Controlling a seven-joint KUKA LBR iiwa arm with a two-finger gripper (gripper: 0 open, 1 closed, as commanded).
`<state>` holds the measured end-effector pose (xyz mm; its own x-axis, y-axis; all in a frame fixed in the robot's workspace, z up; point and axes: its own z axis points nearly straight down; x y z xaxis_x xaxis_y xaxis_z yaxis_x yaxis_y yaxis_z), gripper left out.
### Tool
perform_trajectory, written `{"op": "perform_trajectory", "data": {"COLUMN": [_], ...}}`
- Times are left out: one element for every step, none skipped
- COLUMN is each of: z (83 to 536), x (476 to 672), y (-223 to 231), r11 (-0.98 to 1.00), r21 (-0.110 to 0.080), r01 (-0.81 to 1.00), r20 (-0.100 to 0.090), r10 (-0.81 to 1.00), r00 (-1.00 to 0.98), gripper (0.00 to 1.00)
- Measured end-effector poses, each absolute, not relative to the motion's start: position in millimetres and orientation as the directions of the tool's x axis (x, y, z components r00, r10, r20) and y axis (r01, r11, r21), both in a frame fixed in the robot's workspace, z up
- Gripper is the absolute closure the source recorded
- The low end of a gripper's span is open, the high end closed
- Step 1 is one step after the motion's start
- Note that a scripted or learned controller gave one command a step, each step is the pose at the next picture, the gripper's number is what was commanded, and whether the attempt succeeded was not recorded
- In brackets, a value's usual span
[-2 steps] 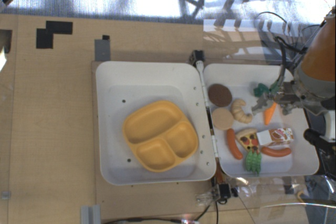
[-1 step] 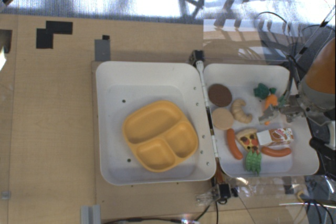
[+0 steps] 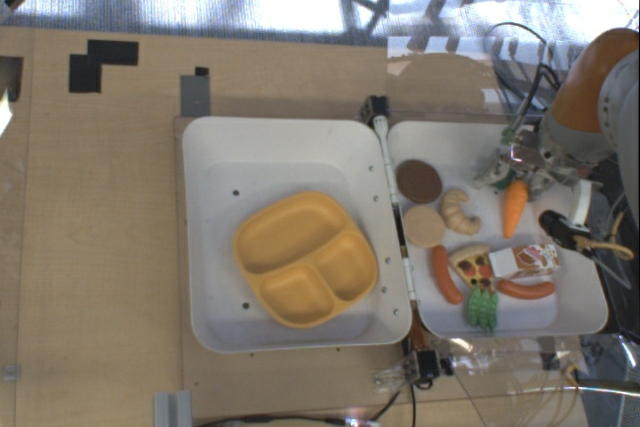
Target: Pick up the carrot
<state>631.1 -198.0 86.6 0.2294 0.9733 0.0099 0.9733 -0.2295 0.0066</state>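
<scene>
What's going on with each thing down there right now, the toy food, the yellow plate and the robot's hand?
Carrot: lying in the right bin, top at the gripper.
Yellow plate: lying flat in the left bin, nothing on it.
Croissant: lying loose.
Brown patty: flat.
Tan disc: flat, beside the patty.
Two sausages: lying apart.
Pizza slice: flat.
Green vegetable: lying by the near wall.

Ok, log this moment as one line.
gripper above carrot top | grasp: unconfirmed | carrot in right bin, beside croissant
</scene>
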Motion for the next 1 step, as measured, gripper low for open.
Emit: {"op": "perform_trajectory", "data": {"z": [98.6], "x": [632.6], "y": [-198.1], "r11": [-0.218], "r21": [0.009], "r01": [0.976], "r20": [0.005], "r10": [0.976], "r00": [0.218], "gripper": [1.00]}}
